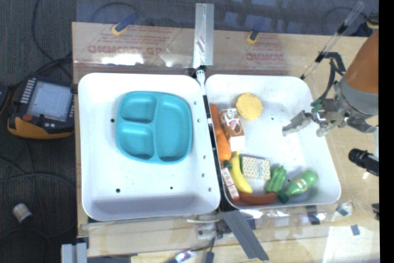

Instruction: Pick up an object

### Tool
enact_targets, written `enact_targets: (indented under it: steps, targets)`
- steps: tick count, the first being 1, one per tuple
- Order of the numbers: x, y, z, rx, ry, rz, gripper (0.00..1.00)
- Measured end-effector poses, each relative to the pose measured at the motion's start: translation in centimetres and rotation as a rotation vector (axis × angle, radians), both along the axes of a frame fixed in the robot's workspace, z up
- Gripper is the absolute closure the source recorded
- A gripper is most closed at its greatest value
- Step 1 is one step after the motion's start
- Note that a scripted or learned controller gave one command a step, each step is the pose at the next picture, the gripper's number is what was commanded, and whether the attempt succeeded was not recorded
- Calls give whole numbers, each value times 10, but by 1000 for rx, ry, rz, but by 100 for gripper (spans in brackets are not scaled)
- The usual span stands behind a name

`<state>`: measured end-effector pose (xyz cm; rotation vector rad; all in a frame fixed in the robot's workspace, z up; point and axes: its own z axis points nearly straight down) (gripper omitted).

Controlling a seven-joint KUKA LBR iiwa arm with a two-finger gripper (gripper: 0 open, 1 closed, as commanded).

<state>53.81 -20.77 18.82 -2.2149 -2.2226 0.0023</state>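
Two shallow white bins are seen side by side on the bench. The left bin, well away from the pincer on its far left, bears a teal divided plate with three compartments. The right bin is the one over which the pincer is seen, near its right wall, at the end of the grey arm with its orange band.

Whether the pincer is wide or narrow cannot be told from this slant; nothing is seen between its tips, and bare bin floor is shown under it.

All the objects that could be picked are gathered to the left of and below the pincer. A round yellow item is found up and to its left, apart from it. Further left, along the bin's left wall, a small red and white carton and an orange carrot are laid. Below and left of the pincer a banana is seen beside a pale speckled packet. A red sausage-like piece is laid along the bottom wall. A green bottle-shaped toy is placed almost straight below the pincer, with a small green vegetable touching it on the left.
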Motion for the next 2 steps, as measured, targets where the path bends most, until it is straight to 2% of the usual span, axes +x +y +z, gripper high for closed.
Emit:
enact_targets:
  steps: [1, 2]
  targets:
    - [-43, 91, -84, -3, -10, -276, 0]
    - [-42, 107, -95, -5, -21, -361, 0]
